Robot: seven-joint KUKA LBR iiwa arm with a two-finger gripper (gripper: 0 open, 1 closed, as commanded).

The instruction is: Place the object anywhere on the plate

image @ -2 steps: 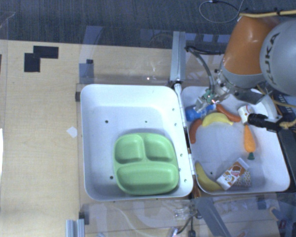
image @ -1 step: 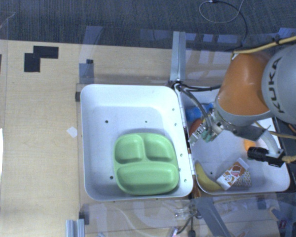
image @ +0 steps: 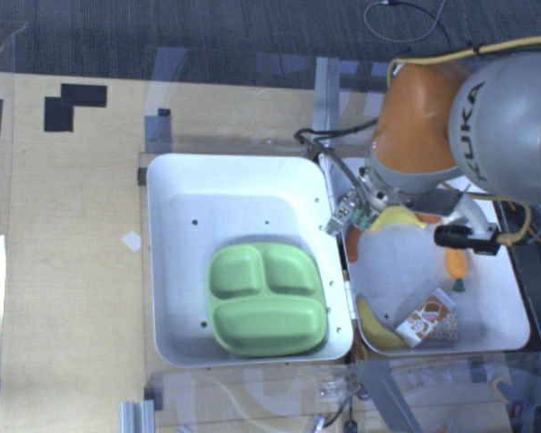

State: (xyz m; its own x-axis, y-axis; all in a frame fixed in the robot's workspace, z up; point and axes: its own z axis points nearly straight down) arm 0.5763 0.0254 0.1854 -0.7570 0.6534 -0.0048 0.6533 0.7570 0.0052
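A green divided plate [image: 266,300] lies in the left white bin [image: 176,197], toward its front. My gripper [image: 353,213] hangs over the near-left part of the right bin [image: 514,318], close to the wall between the two bins, under the grey and orange wrist. A yellow rounded object [image: 397,217] lies just right of the gripper, partly hidden by the arm. A small orange piece [image: 353,243] shows right below the gripper. I cannot make out anything held.
The right bin also holds a banana [image: 375,325] at its front left, a printed snack packet [image: 431,319] beside it, and an orange carrot-like item [image: 456,265]. A black cable [image: 325,138] loops off the wrist above the bins' shared wall.
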